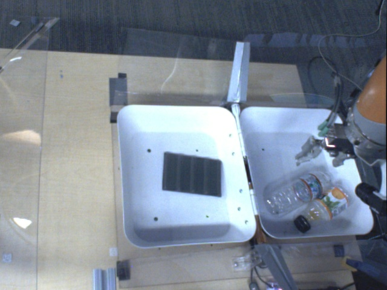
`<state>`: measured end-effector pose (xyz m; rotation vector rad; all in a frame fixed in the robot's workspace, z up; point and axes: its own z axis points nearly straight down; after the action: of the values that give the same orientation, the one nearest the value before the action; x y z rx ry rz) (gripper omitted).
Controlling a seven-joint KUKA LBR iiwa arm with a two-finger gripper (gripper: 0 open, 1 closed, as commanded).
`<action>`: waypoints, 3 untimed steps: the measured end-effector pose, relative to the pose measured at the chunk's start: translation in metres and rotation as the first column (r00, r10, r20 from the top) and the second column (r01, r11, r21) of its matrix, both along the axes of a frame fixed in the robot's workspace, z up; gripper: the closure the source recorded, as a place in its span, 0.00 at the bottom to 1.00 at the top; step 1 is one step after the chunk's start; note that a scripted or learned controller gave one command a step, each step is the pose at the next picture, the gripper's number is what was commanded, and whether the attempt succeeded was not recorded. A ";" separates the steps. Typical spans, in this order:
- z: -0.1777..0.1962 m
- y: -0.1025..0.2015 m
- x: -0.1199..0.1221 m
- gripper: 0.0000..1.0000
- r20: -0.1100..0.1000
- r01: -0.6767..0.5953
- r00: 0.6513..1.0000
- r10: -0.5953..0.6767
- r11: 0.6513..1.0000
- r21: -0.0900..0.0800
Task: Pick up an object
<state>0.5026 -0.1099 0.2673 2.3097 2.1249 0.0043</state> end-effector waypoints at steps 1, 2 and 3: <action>-0.064 -0.039 -0.006 0.00 -0.001 -0.081 0.997 0.081 0.997 0.000; -0.165 -0.083 0.001 0.00 0.018 -0.088 0.996 0.088 0.996 -0.005; -0.153 -0.082 0.004 1.00 0.027 -0.088 0.996 0.089 0.996 -0.006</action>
<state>0.5070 -0.1919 0.1142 2.1976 2.2095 0.0308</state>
